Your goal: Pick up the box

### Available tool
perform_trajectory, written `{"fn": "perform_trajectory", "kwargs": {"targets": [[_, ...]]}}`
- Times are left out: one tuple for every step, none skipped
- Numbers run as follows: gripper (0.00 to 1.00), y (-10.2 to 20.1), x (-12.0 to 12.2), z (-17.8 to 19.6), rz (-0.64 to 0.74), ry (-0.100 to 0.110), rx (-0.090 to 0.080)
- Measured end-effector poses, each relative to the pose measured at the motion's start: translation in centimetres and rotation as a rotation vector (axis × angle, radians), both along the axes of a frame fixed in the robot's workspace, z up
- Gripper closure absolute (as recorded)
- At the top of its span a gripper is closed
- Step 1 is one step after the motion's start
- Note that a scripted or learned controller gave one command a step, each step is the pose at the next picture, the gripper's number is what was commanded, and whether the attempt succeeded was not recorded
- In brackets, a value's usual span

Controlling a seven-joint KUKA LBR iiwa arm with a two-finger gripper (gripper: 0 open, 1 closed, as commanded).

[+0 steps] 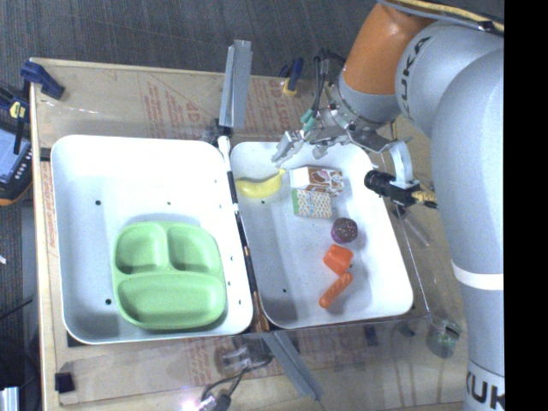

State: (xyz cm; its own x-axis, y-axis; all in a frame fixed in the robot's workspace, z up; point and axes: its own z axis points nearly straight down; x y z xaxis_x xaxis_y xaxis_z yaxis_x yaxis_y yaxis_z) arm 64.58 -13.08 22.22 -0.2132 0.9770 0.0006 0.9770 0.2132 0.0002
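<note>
Dark carpet-looking floor all around, and sitting on it is a plywood worktop (128, 101) carrying two shallow white plastic bins side by side. Left white bin (77, 229) has a green three-compartment plastic tray (169, 274) down toward its near edge. Right white bin (381, 264) is where the action is: the small printed cardboard box (315, 192) lies flat near the bin's far edge, roughly midway across, with a yellow banana-shaped toy (260, 185) just beside it toward the far-left corner, and a dark purple round thing (344, 229) close by on the near-right side. Further toward the near edge there's an orange-red block (337, 259) and an orange carrot-like piece (335, 290). The grey arm with the orange band comes in over the far-right corner, and its two-finger gripper (301, 145) hangs over the far rim, a bit past the box and to its left. Honestly can't tell if the fingers are apart or together, too much metal clutter up there, and nothing is visibly held. My take on doing this well: shift toward the near side so it's centred over the box, line the fingers across the short side, and come straight down so it doesn't bump the banana or the purple thing.
</note>
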Motion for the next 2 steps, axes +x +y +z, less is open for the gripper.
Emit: {"fn": "perform_trajectory", "kwargs": {"targets": [[0.0,-5.4,-0.8,-10.5,0.104,-0.009,-0.002],[0.0,-7.9,-4.1,-12.9,0.139,0.0,-0.001]]}}
